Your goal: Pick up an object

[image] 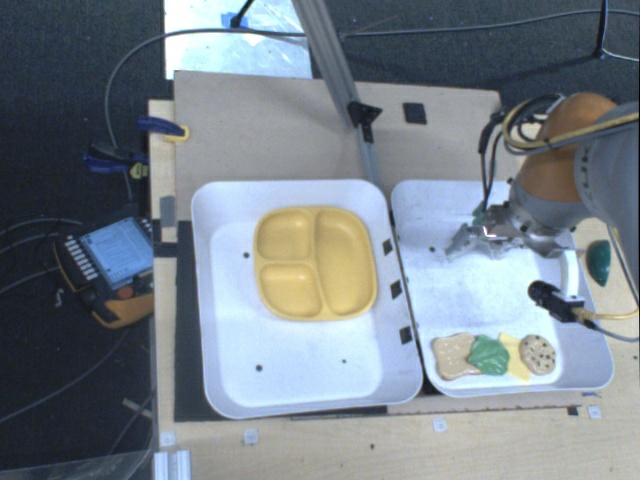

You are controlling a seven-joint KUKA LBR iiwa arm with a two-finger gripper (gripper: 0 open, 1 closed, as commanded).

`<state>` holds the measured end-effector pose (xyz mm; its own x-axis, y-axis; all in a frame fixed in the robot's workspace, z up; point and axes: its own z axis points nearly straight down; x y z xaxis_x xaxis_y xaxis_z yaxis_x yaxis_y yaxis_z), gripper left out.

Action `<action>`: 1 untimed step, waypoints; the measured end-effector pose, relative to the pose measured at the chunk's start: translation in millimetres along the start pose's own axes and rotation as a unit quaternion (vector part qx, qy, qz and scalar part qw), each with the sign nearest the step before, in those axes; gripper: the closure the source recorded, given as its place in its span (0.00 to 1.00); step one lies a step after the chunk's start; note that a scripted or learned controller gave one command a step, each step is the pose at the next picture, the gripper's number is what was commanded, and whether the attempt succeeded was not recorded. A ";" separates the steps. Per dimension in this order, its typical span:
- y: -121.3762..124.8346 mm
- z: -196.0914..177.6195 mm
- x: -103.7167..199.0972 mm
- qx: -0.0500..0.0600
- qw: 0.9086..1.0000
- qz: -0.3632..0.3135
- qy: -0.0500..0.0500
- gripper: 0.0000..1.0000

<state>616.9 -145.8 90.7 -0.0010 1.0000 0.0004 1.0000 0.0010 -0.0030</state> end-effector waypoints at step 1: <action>2.3 -14.8 -0.4 -0.004 1.000 0.000 -0.001 1.00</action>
<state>619.2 -146.3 105.5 -0.0009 1.0000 -0.0010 1.0000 0.0009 0.0046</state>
